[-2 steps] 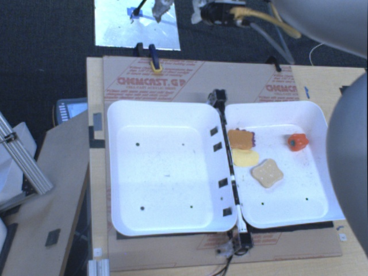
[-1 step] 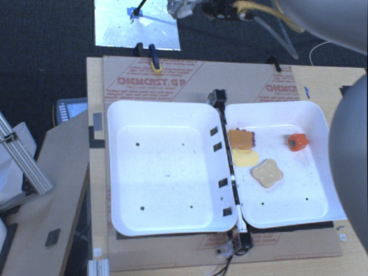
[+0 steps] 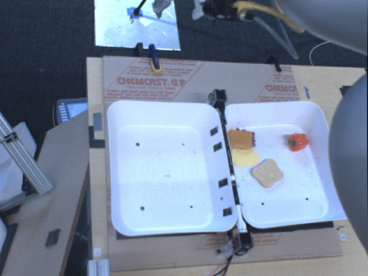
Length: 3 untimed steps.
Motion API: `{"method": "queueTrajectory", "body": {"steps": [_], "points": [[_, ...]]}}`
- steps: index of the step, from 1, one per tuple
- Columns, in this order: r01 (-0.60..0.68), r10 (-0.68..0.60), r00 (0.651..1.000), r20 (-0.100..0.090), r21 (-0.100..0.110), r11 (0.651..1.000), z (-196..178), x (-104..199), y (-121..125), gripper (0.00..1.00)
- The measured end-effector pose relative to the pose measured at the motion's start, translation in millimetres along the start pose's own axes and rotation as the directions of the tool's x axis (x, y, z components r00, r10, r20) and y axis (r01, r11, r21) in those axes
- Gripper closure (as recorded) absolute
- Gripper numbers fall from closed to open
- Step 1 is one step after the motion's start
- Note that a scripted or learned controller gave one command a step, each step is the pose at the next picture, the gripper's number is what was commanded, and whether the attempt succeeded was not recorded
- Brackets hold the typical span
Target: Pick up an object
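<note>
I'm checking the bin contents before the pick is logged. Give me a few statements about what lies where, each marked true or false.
1. The toast slice lies in the right bin. True.
2. The orange-red toy lies in the left bin. False: it lies in the right bin, near its far right side.
3. The yellow piece lies between the orange cracker and the toast slice. True.
4. The toast slice is stacked on top of the orange-red toy. False: they lie apart.
5. All four items sit in one bin. True.
</note>
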<state>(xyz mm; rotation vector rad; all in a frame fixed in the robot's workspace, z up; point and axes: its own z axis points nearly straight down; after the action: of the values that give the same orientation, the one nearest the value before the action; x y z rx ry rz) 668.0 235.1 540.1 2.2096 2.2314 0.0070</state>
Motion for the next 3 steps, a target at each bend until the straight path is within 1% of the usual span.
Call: {"method": "queueTrajectory", "body": {"steps": [1, 2, 3], "points": [[0.004, -0.004, 1.0, -0.001, -0.003, 1.0, -12, 1, 0, 1.0], [-0.012, 0.012, 1.0, 0.005, 0.017, 1.0, 82, -53, -111, 1.0], [-0.003, 0.003, 1.0, 0.001, 0.003, 1.0, 122, 2, -73, 1.0]]}}
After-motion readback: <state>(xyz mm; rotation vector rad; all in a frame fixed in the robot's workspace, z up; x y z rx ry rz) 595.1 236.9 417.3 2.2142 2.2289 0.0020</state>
